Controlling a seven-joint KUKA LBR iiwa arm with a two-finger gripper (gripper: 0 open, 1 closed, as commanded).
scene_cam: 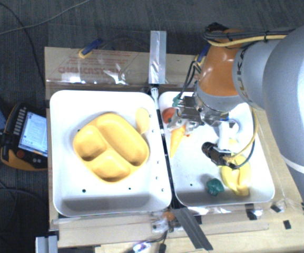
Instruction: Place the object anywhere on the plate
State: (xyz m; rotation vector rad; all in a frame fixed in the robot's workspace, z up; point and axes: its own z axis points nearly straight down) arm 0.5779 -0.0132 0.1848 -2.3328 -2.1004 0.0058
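A yellow plate with three hollows lies in the left bin. A pale yellow oval piece rests against the plate's far right rim. My gripper hangs low in the right bin, near its left wall. It is right above the top end of an orange carrot-shaped piece, and a red round piece sits just to its left. The wrist hides where the gripper meets the carrot.
A green lump and a yellow banana lie near the right bin's front right corner. The ridge between the bins runs just left of the carrot. A handheld controller sits off the bench at the left.
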